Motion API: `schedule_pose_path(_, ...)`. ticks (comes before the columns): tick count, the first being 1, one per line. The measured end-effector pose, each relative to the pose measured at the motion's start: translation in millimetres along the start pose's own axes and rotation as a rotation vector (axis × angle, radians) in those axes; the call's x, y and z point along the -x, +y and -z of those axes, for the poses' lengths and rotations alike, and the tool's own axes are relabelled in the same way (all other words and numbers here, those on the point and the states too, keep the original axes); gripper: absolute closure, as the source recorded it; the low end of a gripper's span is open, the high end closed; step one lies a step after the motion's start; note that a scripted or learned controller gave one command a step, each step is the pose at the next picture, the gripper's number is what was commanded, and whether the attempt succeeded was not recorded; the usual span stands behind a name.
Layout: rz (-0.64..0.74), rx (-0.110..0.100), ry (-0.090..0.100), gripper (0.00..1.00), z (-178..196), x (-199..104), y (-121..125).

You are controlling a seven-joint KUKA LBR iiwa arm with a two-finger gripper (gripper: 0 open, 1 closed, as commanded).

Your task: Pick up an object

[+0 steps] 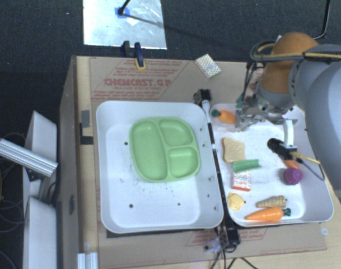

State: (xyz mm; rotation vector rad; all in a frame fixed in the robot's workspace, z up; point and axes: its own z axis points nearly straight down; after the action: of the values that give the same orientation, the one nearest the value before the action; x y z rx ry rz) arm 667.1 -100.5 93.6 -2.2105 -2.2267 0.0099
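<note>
Pincer (244, 119) low in right bin (313, 198) far corner, just beside small carrot (226, 116), probably its target; grip state can't tell.

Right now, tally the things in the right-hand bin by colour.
Orange: 3 (small orange carrot, long orange carrot, orange scrap)
Tan: 2 (tan bread slice, tan ridged cone)
Green: 1 (green pod)
Purple: 1 (purple ball)
Yellow: 1 (yellow lump)
Red-and-white: 1 (red-and-white packet)
Total: 9

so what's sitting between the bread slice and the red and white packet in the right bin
A green elongated piece lies between the bread slice and the packet, as the camera view shows.
</note>
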Motion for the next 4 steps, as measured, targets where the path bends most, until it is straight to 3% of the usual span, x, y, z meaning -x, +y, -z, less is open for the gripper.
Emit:
schedule_pose_path(1, 0.001, 0.0, 0.0, 0.0, 0, 0, 0)
schedule_pose_path(2, 0.002, 0.002, -0.001, 1.0, 11, 0, 1)
schedule_pose_path(3, 0.003, 0.003, -0.002, 0.0, 11, 1, 1)
schedule_pose_path(4, -0.006, 0.009, 0.0, 0.0, -9, 33, 2)
